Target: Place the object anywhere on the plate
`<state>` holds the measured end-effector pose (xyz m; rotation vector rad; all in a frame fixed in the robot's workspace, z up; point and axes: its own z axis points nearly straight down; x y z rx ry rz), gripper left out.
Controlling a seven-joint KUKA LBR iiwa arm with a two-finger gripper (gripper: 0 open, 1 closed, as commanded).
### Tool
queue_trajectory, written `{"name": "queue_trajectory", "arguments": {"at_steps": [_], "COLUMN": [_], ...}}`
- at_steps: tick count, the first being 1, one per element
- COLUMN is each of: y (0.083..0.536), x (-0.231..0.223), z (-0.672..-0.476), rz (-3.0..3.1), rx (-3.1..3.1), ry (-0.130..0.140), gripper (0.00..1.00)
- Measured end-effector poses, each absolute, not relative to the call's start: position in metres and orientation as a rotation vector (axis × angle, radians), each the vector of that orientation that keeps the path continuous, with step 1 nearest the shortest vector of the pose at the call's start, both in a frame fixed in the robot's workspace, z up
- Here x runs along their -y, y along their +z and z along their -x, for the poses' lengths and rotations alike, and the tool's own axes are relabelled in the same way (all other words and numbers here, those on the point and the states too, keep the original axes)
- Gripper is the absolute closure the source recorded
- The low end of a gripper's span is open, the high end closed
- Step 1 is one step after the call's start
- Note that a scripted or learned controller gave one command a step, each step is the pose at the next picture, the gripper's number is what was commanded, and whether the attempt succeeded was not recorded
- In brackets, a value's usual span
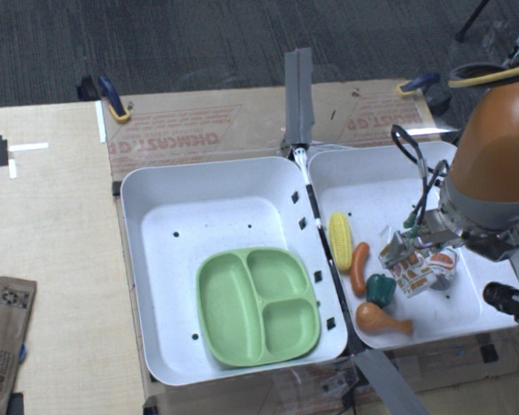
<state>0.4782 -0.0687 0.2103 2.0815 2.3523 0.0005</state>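
Note:
A light green divided plate [256,305] lies in the left bin [155,258], toward its front. My gripper [417,262] is low in the right bin [366,178], directly over a small white and red-orange carton-like object [423,275]. Whether the object is held is unclear, as the wrist hides the contact. The arm's orange band [501,138] rises above it at the right.
Along the right bin's left side lie a yellow corn cob [339,238], an orange-red sausage-shaped toy [359,267], a dark green toy [380,288] and an orange pear-shaped toy [380,320]. The divider wall [317,233] separates the bins. Black cables [415,164] loop above the gripper.

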Motion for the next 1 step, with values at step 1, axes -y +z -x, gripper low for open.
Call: {"name": "queue_trajectory", "arguments": {"at_steps": [1], "y": [0.1903], "x": [-0.0146], "z": [-0.4862], "rz": [-1.961], "rx": [-2.457], "ry": [-0.006], "gripper": [1.00]}}
